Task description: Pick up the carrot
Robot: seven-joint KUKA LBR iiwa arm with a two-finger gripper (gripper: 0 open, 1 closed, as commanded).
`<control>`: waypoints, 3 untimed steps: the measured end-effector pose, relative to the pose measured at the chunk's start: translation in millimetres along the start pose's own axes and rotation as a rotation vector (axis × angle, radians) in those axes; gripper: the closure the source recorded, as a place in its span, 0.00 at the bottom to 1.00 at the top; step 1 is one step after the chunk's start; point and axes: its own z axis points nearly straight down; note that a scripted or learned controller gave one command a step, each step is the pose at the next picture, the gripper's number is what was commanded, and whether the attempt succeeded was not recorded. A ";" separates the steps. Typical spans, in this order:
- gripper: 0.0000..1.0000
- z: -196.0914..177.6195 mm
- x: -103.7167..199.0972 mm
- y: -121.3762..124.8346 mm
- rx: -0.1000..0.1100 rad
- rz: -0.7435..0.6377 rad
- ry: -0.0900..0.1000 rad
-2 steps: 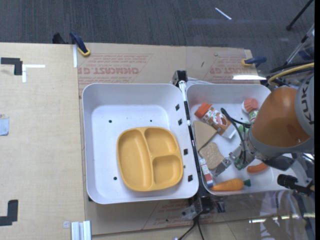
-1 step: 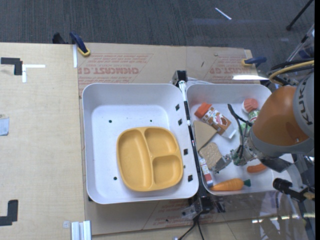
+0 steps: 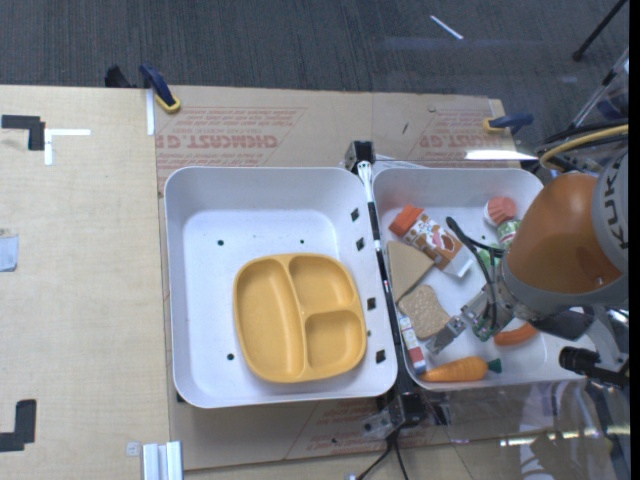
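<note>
1. Gripper (image 3: 478,320) down in the right bin (image 3: 455,180), near its lower right part, below the grey arm (image 3: 560,243) with its orange band.
2. Fingers largely masked by the wrist and clutter; cannot tell whether wide, narrow or holding anything.
3. Carrot (image 3: 458,370) lying flat by the right bin's lower edge, lengthwise left to right, just below the gripper; apart from it, as far as can be made out.
4. Around the gripper: slice of bread (image 3: 427,311) to its left, orange and white packet (image 3: 428,236) above that, possibly a red sausage-like piece (image 3: 516,335) to the right.
5. Left bin (image 3: 260,180) holding a yellow divided plate (image 3: 299,315), three compartments, set toward the lower right of that bin.
</note>
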 end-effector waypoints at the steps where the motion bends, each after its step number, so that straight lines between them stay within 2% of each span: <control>1: 0.00 -0.5 1.6 2.1 -0.003 0.209 -0.002; 2: 0.00 -226.7 -10.0 2.0 -0.003 0.094 -0.008; 3: 0.00 -148.4 16.5 14.6 -0.001 -0.181 -0.004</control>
